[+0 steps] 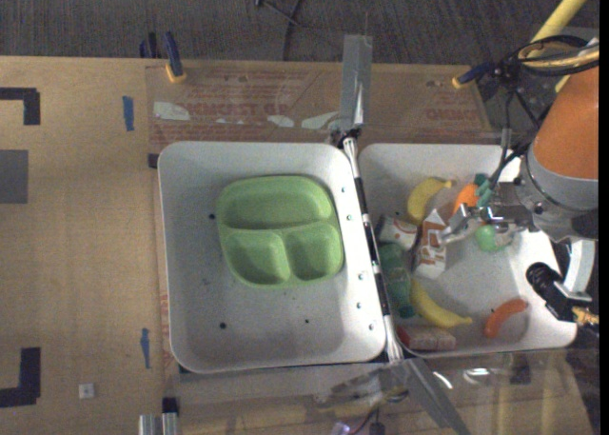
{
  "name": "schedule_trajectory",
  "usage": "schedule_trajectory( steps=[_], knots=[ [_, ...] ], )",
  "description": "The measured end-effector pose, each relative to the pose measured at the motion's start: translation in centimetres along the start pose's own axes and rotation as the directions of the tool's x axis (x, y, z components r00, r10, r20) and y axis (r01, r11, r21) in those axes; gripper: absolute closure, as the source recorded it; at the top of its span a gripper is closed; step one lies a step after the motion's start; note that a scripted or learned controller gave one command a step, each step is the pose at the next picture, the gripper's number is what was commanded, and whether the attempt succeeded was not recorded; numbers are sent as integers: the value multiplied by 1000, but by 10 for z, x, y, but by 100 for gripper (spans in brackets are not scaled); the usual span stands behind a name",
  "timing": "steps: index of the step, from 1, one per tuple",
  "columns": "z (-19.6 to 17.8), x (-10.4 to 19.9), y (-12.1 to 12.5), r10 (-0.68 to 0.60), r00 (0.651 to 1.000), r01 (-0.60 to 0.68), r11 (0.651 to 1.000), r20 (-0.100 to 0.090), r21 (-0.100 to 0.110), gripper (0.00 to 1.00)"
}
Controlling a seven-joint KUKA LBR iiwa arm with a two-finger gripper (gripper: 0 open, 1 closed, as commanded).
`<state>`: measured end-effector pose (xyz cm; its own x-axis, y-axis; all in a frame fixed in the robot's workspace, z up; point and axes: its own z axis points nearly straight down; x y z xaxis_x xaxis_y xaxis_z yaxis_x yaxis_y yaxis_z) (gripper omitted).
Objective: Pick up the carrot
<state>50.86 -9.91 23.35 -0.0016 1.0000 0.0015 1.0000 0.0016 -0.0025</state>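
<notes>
Carrot (505, 317) lay in the right bin (476, 162), at its near right corner, long axis slanting up to the right. It sat nearer than the gripper (466, 217), well apart and to its right. The fingers seemed pressed on a small carton (434, 243), though I could not tell for sure.

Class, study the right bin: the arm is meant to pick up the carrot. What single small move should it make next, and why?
Probably shift the gripper toward the near right corner of the right bin. It sits over the clutter mid-bin beside a banana and cartons, while the carrot lies apart, nearer the front rim, with bare floor around it. That is a judgement, not a certainty.
</notes>
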Motion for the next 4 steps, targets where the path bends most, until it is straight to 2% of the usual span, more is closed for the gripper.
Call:
schedule_trajectory(
  steps=[1,2,3,4],
  knots=[
    [30,-66,41,-4,1000,4,1000,3,-5,0],
    [126,-78,62,113,994,-113,994,2,-5,0],
    [143,-106,134,86,996,-86,996,-3,-1,0],
    [133,-99,133,78,997,-78,997,-13,17,100]
  ],
)
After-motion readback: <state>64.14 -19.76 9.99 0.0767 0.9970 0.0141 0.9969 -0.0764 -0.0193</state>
